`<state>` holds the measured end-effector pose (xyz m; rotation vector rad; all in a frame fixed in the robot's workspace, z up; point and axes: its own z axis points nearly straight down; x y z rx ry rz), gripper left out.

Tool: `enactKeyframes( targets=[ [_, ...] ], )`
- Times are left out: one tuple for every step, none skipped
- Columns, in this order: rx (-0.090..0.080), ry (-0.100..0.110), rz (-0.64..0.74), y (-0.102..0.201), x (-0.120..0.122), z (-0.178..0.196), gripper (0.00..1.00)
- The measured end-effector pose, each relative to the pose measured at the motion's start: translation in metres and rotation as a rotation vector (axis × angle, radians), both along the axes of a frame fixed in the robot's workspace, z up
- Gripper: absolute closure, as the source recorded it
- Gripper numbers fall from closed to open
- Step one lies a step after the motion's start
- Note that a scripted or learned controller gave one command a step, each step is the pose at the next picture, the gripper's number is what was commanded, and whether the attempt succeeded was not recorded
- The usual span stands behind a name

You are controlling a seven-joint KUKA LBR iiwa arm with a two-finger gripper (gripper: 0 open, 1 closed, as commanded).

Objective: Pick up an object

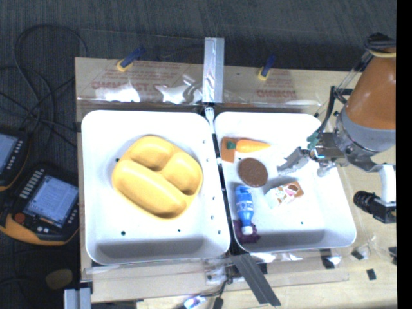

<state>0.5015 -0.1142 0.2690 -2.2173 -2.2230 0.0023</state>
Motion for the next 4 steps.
enactKeyframes(
  targets=[
    [0.000,-0.002,0.243,-0.031,0.068,-0.058,0.00],
    [0.000,-0.002,0.348,-0.001,0.033,-0.011,0.00],
    [0.000,-0.001,0.385,0.021,0.099,-0.080,0.00],
    [-0.001,0.001,0.329,0.010,0.102,-0.153,0.00]
  ],
)
